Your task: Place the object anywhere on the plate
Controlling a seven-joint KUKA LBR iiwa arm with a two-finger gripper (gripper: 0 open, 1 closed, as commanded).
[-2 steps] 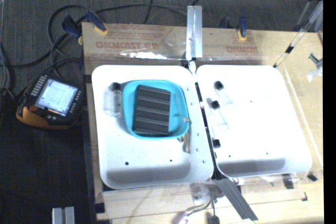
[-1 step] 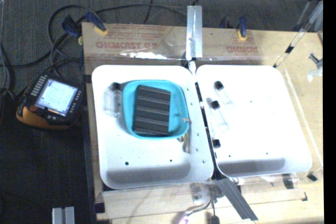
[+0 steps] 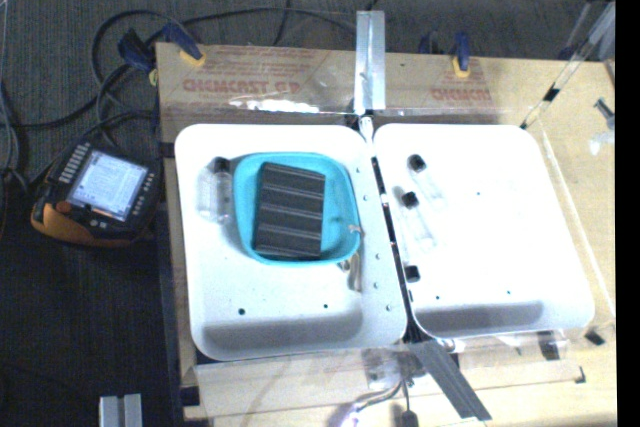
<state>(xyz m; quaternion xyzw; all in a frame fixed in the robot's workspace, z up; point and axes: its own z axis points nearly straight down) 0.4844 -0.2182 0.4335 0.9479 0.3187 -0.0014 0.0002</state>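
Note:
A light-blue plate (image 3: 245, 215) lies in the left white bin (image 3: 280, 325), towards its back. A dark grey ridged block (image 3: 290, 210) rests flat on the plate and covers most of its middle. A clear tube with a black cap (image 3: 214, 185) lies just off the plate's left rim, on the bin floor.
The right white bin (image 3: 500, 245) holds up to three small clear pieces with black ends (image 3: 416, 162), (image 3: 408, 199), (image 3: 412, 272) along its left side. A metal post (image 3: 370, 55) stands behind the seam between the bins. A handheld control pad (image 3: 100, 190) lies left of the bench.

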